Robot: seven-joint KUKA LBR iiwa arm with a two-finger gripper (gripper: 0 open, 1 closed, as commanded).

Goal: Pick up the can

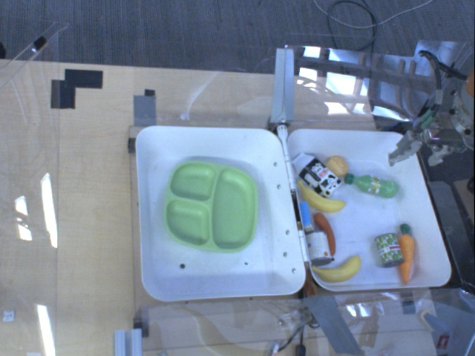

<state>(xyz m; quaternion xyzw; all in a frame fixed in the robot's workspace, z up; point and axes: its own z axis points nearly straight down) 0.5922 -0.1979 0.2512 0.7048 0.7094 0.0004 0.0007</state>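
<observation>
Nearest along the front edge: banana (338, 268), yellow, curved, smooth-skinned, lying in the near part of the right bin (364, 225). Just behind and to its right, the can (387, 248): short, squat cylinder, green printed label, sitting toward the bin's near right corner. Looks upright or close to it, round top facing up, though too small to be sure. Touching or all but touching its right side, a carrot (406, 254), orange, tapered, green tuft pointing away from the camera.

Claw (404, 150) hangs at the far right corner of the same bin, grey metal, poised above the rim. Released or clenched: cannot tell at this size. Nothing seen in its grip.

Key relation: can lies toward the camera from the claw, along the bin's right side, slightly leftward in the view. Bare white floor between, with only a green bottle (373, 186) off to the left of that line, lying on its side. Judged need: travel toward the near edge, then a descent over the round top, closing across the can's width on a line that misses the carrot.

Elsewhere: second banana (320, 197) and a black-and-white carton (318, 175) crowded by the divider; left bin (148, 199) holding a pale green, glossy, three-part tray (213, 206). Pale wood desk (74, 199) beneath.
</observation>
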